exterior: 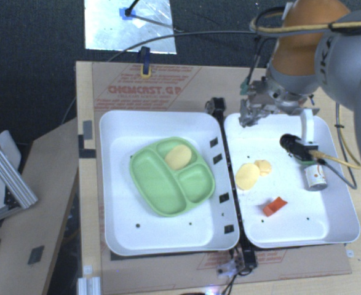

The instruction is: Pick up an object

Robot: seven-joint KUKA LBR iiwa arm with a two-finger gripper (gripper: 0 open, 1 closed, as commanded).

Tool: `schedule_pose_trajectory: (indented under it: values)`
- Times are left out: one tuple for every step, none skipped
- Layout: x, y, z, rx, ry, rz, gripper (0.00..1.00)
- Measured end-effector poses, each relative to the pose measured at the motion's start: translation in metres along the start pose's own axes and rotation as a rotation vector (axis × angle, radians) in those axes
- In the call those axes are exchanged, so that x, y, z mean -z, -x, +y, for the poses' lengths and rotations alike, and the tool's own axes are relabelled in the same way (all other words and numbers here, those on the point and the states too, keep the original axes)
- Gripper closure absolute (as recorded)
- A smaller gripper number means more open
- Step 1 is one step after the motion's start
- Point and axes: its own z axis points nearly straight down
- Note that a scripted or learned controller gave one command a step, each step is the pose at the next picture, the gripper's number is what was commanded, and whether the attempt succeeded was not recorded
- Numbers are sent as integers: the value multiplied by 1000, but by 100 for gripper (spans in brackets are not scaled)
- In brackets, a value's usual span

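Hovering at the far left corner of the right bin [291,235], the pincer [252,117] is seen from above; I cannot tell whether it is spread or pressed together. Candidate objects lie apart on the bin floor, nearer the camera: a smooth pale-yellow lump [249,176], an orange block [275,206] and a small labelled can [315,177] whose text is unreadable. In the left bin [125,226], a green three-compartment tray [162,192] holds a rounded yellow piece [179,157]. The counter board [144,90] reads "CHEMCAST GP".
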Motion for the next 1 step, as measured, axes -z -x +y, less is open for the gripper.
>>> schedule_pose_trajectory:
  values:
    - [-4, -57, -2, 1, -1, 1, 100]
